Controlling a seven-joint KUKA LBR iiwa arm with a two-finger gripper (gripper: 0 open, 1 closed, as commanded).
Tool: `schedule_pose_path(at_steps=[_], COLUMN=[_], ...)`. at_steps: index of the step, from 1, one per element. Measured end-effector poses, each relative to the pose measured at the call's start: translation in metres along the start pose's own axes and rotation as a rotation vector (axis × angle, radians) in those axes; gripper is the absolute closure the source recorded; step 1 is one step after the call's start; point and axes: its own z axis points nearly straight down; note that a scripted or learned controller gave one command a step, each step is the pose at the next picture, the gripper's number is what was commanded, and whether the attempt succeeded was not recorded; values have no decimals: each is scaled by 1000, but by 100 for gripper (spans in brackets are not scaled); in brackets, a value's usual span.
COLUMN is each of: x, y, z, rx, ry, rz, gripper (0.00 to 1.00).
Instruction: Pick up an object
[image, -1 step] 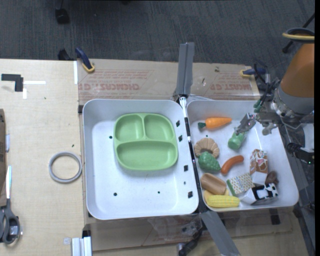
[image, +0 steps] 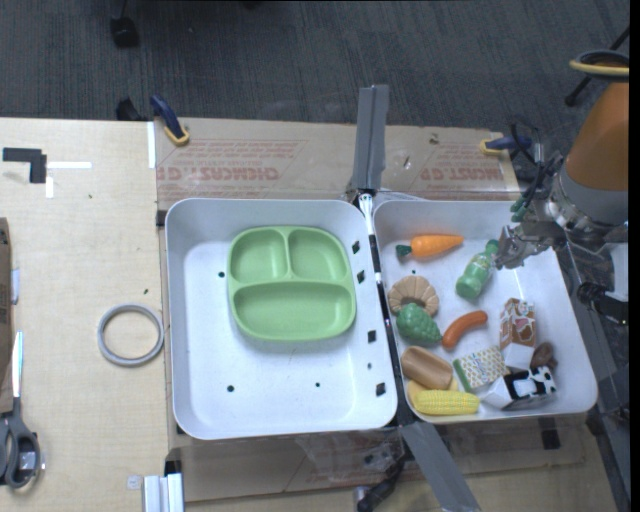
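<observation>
While the arm (image: 600, 150) leans in from the right, here's how it all sits:

Pincer: the pincer (image: 512, 248) hangs over the upper right part of the right bin (image: 575, 330), just beside the top of the green bottle (image: 476, 276). Honestly can't tell whether it's spread or closed, it's too small and dark, and I see nothing between its tips.

Right bin: pretty packed. An orange carrot (image: 432, 245) lies near the top, the green bottle is tilted just below and right of it. Under those, a tan croissant (image: 414, 293), a green broccoli-ish lump (image: 418, 324) touching it, and an orange sausage (image: 465, 327) to the right.

Bottom of that bin: a hot dog bun (image: 427, 368), a yellow corn cob (image: 444, 403) along the front wall, a small patterned box (image: 480, 367), a giraffe-print carton (image: 518, 325) and a black-and-white cow-print thing (image: 528, 386).

Left bin: the left bin (image: 190, 330) holds 1 green divided plate (image: 291, 283) with 3 compartments, sitting toward the back.

Surface: on the surface (image: 70, 260) left of the bins there's a roll of tape (image: 131, 334), well apart from everything, and scissors (image: 18, 440) at the far left edge.
</observation>
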Motion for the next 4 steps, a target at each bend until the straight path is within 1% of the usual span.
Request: schedule_pose_path(at_steps=[1, 2, 3, 4], x=[0, -7, 15, -33], y=[0, 21, 74, 28], z=[0, 107, 107, 107], rx=[0, -3, -1, -4], ry=[0, 0, -1, -1], rz=[0, 20, -128, -74], gripper=[0, 0, 0, 0])
